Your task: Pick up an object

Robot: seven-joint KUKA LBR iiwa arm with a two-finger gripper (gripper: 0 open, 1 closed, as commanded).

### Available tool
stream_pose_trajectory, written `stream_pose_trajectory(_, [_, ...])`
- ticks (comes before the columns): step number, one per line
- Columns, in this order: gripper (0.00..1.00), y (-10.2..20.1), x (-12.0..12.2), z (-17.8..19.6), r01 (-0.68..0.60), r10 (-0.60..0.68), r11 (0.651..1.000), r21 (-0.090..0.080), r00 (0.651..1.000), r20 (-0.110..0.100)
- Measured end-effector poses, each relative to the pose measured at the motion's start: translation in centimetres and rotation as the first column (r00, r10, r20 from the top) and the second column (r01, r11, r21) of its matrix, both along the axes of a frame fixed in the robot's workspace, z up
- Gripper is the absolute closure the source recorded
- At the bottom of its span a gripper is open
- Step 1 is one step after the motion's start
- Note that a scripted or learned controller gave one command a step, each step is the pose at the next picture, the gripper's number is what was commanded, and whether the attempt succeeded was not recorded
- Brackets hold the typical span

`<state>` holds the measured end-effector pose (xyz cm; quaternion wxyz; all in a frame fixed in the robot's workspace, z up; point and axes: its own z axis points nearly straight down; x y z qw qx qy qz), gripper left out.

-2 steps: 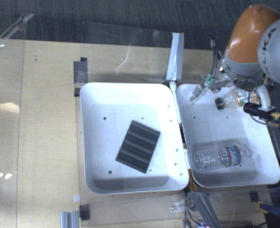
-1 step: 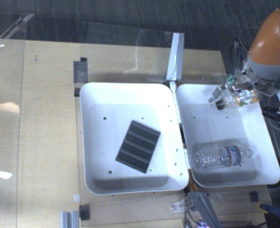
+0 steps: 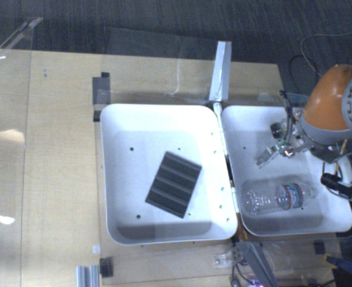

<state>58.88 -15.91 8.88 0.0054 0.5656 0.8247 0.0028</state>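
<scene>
Arm: the grey KUKA arm (image 3: 334, 109) with its orange band reaches in from the right, over the right bin (image 3: 247, 124).

End effector: the end effector (image 3: 273, 152) hangs over the upper middle of the right bin, pointing down and to the left. Whether it is open or closed I cannot tell; the tip is small and blurred. Nothing is visibly gripped in it.

Task's thing: a clear plastic bottle (image 3: 277, 197) lies on its side on the floor of the right bin, near that bin's front wall.

Key relation: the bottle lies just below the end effector in the view, that is, toward the front of the bin and slightly right of the tip. The two are near but apart.

Long axis: the bottle runs roughly left to right, along the front wall, so a grasp across its width would likely need the end effector turned square to that line.

Look of the bottle: transparent and crinkled on the left part, with a blue and reddish label band toward the right end. It appears light and likely to roll or slip.

Other candidate: a dark ribbed rectangular block (image 3: 174, 184) lies flat and tilted in the left bin (image 3: 113, 160), well apart from the end effector.

Tabletop: the pale wooden tabletop (image 3: 56, 178) carries both bins.
</scene>
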Motion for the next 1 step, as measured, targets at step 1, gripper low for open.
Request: stream_pose_trajectory(1, [0.00, 0.35, -5.42, 0.08, -0.120, 0.120, 0.993, -0.002, 0.993, 0.002])
